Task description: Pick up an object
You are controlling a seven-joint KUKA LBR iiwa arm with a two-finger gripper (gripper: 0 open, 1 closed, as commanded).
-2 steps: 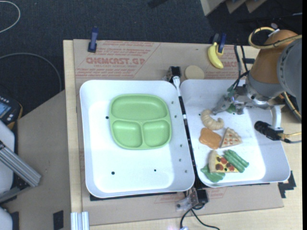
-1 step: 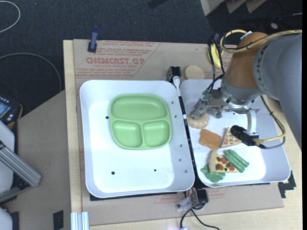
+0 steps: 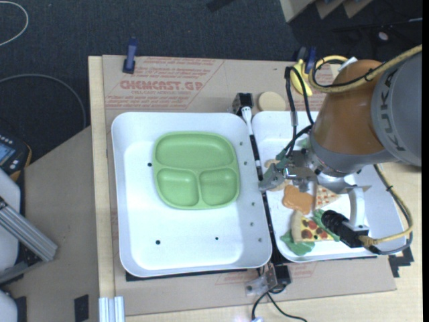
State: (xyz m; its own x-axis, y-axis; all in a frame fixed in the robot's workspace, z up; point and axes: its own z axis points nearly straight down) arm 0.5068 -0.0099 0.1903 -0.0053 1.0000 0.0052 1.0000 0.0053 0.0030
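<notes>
Gripper [image 3: 277, 174] sits low in the right bin [image 3: 397, 215], just inside the wall that faces the green plate [image 3: 196, 170]. We cannot tell whether it is open or closed, as the arm's bulk hides most of it. We see nothing gripped.

Orange-brown piece [image 3: 297, 198]: flat, in the right bin, right of the green plate and just below the gripper in the view. We cannot confirm that they touch. Its outline is blocky and we make out no clear long axis.

Pale pizza slice [image 3: 327, 196]: just right of the orange-brown piece, partly under the arm, so we cannot read which way it points.

Second pizza slice [image 3: 309, 228]: further from the plate's lower right corner, lying on a green leafy piece [image 3: 293, 241]. Its long axis slants down to the right.

Count: two bins; in the left bin [image 3: 134, 200], one green plate with three compartments. In the right bin, one orange-brown piece, two pizza slices, one leafy piece
</notes>
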